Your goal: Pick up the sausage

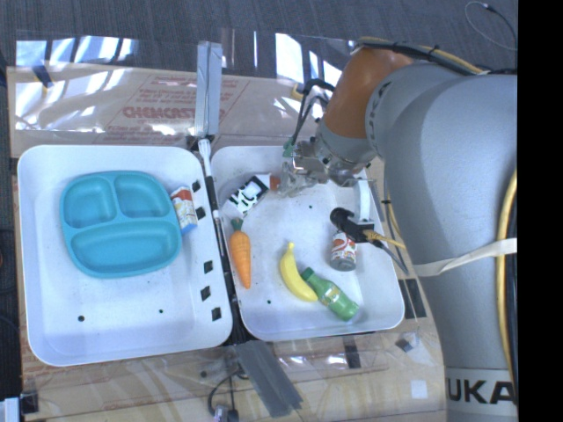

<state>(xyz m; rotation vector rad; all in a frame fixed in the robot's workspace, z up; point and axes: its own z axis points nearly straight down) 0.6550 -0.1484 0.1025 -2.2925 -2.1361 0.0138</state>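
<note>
Arm [422, 148] reaches in from right, gripper [297, 172] low over far end of right bin [387, 310]. Finger state: can't tell from here. Small reddish piece [275, 183] just left of gripper, maybe sausage, too small to be sure. Black-and-white packet [248, 193] beside it, print unreadable. Carrot [241, 255], banana [296, 273], green bottle [331, 294], small can [343, 251] also in right bin. Left bin [44, 323]: blue divided plate [120, 222], little can [184, 207], label illegible. "UKA" on arm base [479, 392].

Single fixed overhead view, slanting down on both white bins [123, 319], arm [440, 139] from right.
</note>
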